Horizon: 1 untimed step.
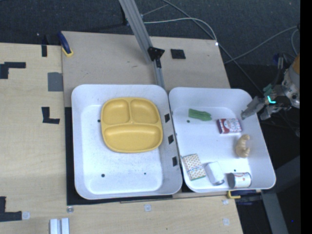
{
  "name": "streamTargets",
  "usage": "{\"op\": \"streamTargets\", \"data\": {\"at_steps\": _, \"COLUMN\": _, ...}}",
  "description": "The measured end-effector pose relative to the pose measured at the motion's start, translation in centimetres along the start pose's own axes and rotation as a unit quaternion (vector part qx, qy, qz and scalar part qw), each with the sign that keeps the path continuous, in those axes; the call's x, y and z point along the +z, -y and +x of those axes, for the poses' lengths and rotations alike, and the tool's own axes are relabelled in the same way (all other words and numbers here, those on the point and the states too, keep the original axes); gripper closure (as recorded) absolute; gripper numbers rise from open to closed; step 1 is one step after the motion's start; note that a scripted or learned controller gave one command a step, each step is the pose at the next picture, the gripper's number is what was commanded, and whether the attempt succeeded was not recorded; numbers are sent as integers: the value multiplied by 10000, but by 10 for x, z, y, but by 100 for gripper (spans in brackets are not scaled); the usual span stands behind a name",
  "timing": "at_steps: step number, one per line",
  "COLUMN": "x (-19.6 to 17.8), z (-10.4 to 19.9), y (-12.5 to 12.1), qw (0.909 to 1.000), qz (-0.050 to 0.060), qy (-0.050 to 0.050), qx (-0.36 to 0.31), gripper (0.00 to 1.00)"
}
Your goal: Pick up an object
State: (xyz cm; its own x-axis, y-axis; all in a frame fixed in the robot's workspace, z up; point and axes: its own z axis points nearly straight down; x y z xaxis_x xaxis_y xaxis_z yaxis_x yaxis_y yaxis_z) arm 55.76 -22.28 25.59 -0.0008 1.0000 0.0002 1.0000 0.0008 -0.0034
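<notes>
The pincer [252, 109] hovers at the right bin's [204, 94] far right rim, grasping nothing; whether it's released or clenched can't be told. Approach stage, by the look of it. Nearest pick: the red-and-white packet [228, 126], just inward and below. Next comes a descent over it.

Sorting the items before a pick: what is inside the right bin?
Inside the right bin: green piece, red packet, tan lump, checkered packet, grey wrapper, small can. Nothing visibly covered.

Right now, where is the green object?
In the camera view, the green object lies in the right bin, near its far left corner, left of the red-and-white packet.
</notes>
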Motion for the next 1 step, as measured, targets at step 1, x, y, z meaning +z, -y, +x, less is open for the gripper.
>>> {"op": "streamTargets", "data": {"at_steps": 1, "x": -1, "z": 0, "y": -1, "qw": 10000, "qz": -12, "qy": 3, "qx": -2, "gripper": 0}}
